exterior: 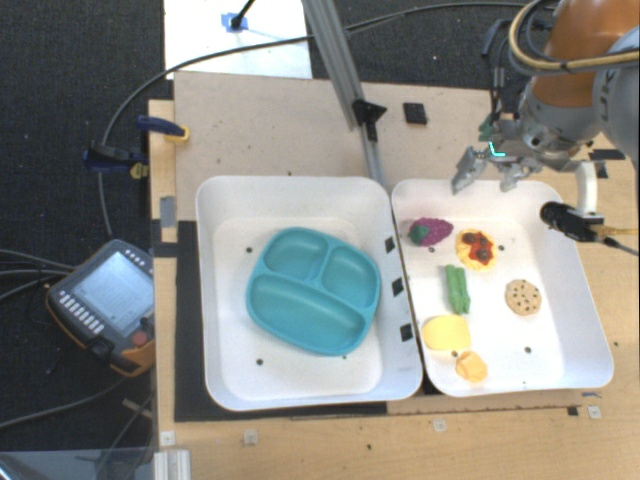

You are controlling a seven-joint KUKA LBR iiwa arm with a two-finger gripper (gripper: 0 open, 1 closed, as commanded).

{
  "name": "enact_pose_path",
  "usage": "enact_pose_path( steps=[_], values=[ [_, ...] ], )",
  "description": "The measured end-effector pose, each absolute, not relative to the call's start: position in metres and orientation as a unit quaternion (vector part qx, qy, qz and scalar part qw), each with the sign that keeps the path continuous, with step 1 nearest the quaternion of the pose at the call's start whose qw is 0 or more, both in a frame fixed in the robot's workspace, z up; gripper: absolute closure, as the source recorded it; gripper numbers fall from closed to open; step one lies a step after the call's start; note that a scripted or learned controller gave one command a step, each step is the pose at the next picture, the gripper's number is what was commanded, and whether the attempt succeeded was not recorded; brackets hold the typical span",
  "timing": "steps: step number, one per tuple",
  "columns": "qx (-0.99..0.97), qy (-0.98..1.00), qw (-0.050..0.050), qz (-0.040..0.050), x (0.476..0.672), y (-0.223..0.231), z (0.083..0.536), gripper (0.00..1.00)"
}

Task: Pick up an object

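The gripper [487,175] hangs over the far edge of the right bin [575,298], its two grey fingers [466,173] spread apart with nothing between them. All the candidates for picking lie in that bin, nearer the camera than the jaws: a purple grape cluster [430,231] near the bin's far left corner, a small pizza [477,248] just right of it, a green bean pod [457,289] below those, a cookie [522,297] to the right, and a yellow lemon [446,332] with a small orange piece [471,367] close beside it at the near edge. The grapes and pizza are closest to the jaws, both lying toward the near side and slightly left of the fingertips, so the move, as I judge it, is a short travel toward the camera and then down. The pod is the one elongated item; its long axis runs far to near, so the fingers would need to close across it, left to right. The left bin [225,298] carries a teal divided plate [314,290], well apart from the arm. No pick has begun.
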State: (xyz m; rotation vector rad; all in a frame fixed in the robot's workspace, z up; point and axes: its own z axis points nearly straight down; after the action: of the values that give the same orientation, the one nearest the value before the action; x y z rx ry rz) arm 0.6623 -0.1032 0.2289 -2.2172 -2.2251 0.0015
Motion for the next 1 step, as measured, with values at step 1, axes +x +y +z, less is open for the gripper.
enact_pose_path(
  steps=[1],
  values=[
    [-0.706,-0.709,-0.001,-0.0006,0.6631,-0.1032,0.2304,0.0]
  ],
)
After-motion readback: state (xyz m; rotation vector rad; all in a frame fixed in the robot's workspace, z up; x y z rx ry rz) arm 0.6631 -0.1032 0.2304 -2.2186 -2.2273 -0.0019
